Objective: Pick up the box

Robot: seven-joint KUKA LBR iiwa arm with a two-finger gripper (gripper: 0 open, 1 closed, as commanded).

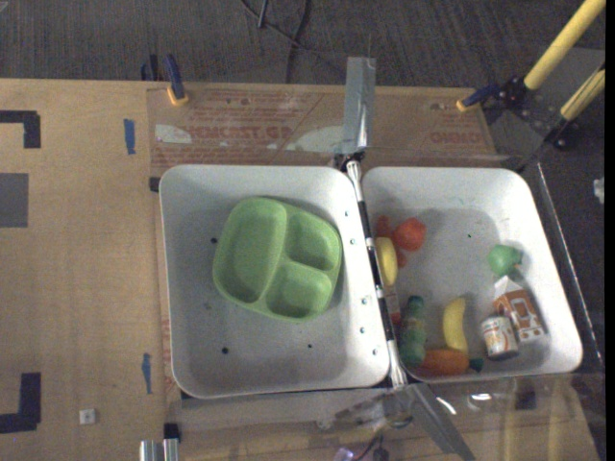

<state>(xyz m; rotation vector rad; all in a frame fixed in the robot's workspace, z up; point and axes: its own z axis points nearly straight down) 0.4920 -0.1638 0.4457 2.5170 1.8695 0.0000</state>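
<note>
The box point(520, 313) is a small orange and white carton with a peaked top. It lies flat in the right bin point(452, 195), close to the bin's right wall and toward the front. A small can point(497, 336) touches its left front side. A green toy pepper point(504, 257) sits just behind it.
The right bin also holds a banana point(454, 323), a green bottle point(413, 327), an orange carrot-like piece point(444, 361), a red fruit point(408, 233) and a yellow fruit point(386, 260) along its left wall. A green divided plate point(279, 257) lies in the left bin point(192, 334). Yellow poles point(567, 36) stand at the back right.
</note>
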